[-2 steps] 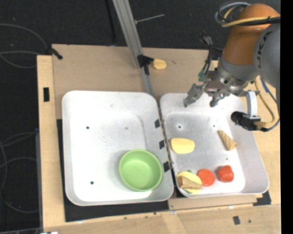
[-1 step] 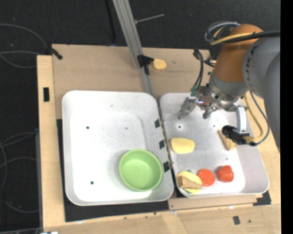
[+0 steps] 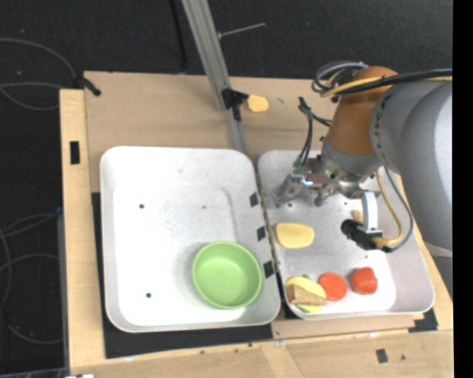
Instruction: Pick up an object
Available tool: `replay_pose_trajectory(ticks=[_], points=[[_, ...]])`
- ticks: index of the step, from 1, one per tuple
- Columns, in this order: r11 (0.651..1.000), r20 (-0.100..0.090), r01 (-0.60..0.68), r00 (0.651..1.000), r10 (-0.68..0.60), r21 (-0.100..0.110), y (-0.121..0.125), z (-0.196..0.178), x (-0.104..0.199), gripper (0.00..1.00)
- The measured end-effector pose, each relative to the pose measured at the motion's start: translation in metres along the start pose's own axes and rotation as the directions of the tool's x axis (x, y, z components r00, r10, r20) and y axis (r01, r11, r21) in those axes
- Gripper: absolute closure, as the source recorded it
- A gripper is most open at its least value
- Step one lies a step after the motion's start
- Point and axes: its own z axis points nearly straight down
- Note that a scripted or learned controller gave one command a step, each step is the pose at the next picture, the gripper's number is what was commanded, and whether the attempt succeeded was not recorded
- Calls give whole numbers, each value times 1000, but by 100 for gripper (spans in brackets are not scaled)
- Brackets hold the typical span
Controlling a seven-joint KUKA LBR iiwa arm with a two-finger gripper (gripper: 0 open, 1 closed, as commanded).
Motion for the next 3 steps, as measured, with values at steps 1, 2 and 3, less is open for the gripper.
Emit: replay_pose_trajectory(ticks=[1,2,3], points=[[1000,-3,-4,1000,4,-9,3,-15,0,100],[1000,-2,2,1000,-2,-13,6,-80,-1,100],[1000,-3,7,1000,-7,-12,5,-126,3,100]])
